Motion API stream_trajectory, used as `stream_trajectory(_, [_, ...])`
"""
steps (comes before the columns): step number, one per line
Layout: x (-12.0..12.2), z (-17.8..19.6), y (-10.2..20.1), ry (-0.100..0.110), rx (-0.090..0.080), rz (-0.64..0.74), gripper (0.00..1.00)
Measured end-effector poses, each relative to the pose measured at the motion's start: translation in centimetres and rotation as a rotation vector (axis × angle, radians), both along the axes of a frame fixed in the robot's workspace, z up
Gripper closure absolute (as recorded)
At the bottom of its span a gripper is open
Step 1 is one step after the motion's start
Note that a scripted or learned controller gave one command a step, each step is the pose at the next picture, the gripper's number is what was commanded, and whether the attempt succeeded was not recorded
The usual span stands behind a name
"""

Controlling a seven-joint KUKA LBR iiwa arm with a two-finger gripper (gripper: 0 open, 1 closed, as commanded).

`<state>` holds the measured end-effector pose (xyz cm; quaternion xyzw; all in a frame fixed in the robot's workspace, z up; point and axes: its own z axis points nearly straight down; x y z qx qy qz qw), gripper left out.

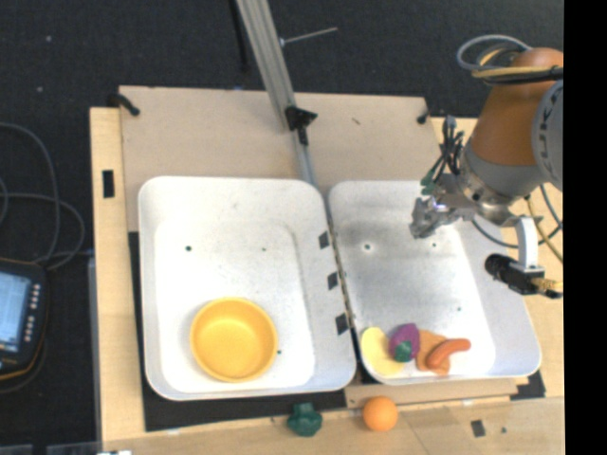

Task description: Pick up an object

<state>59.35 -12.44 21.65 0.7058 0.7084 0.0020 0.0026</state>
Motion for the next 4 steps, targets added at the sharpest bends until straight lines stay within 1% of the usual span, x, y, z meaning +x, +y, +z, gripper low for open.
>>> stream_trajectory(1, [0.5, 4.4, 0.4, 0.005, -0.001, 0.0, 1.0])
stream_trajectory(2, [-0.3, 4.9, 5.6, 0.004, 0.001, 0.003, 1.0])
stream_trajectory(4, [-3.6, 2.4, 14.5, 0.007, 0.001, 0.002, 1.0])
